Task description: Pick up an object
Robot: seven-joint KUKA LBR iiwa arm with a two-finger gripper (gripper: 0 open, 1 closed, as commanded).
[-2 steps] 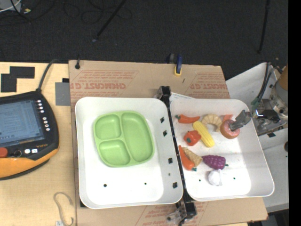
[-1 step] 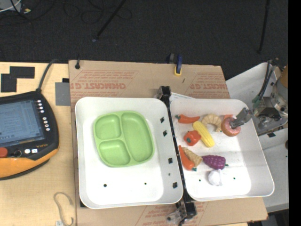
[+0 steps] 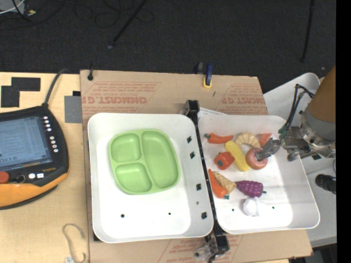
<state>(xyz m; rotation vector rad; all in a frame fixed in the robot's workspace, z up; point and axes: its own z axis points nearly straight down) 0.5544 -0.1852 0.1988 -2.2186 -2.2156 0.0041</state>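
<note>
The right white bin holds several toy foods: an orange chili, a yellow corn cob, a red pepper, a pink round piece, purple grapes, a white garlic bulb and an orange cone-shaped piece. My gripper reaches in from the right and hangs low over the bin's upper right part. Its dark tip sits right at the upper right edge of the pink round piece. The arm's wrist hides part of the bin's right rim.
The left white bin holds a green divided plate. A teach pendant lies on the bench at far left. A blue and yellow clamp sits on the cardboard's back edge. Cables run by the wrist.
</note>
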